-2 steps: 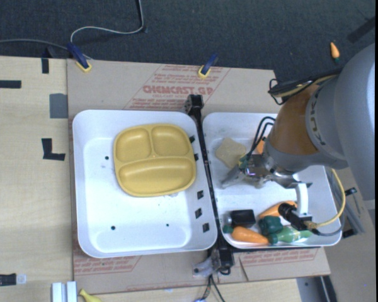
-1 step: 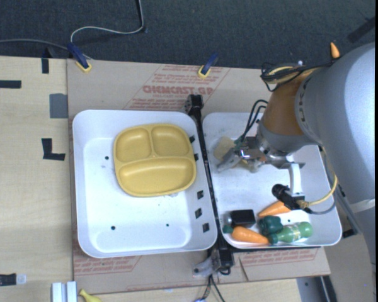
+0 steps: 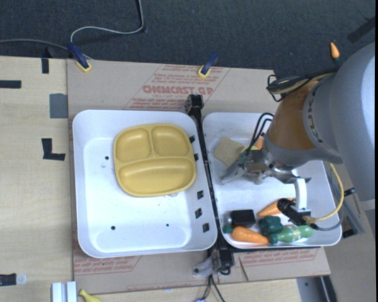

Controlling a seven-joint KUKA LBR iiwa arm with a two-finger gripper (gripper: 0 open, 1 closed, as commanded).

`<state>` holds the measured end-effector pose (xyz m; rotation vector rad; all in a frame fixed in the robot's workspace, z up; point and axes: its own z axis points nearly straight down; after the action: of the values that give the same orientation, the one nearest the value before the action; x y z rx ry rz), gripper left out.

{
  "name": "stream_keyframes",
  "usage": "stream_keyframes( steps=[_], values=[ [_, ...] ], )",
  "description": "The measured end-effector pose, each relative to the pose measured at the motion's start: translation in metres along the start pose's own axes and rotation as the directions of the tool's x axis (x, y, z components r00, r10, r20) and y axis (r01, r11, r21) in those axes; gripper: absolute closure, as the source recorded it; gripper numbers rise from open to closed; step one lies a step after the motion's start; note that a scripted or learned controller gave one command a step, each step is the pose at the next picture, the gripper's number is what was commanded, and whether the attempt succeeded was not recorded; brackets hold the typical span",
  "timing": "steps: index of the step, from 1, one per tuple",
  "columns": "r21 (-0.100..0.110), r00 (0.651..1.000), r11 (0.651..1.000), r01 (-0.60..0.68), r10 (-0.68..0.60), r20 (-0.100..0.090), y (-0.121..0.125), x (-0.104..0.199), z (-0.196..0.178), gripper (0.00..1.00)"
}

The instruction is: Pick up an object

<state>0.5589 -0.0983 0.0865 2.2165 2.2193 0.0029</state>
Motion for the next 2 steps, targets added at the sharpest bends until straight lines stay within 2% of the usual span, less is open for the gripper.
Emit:
stream_keyframes(
  steps=[1, 2],
  values=[
    [0.0, 1.0, 1.0, 0.0, 0.0, -0.001, 0.059, 0.002, 0.001, 0.0],
    [0.001, 1.0, 1.0, -0.001, 0.001, 0.0, 0.008, -0.001, 0.0, 0.0]
  ],
)
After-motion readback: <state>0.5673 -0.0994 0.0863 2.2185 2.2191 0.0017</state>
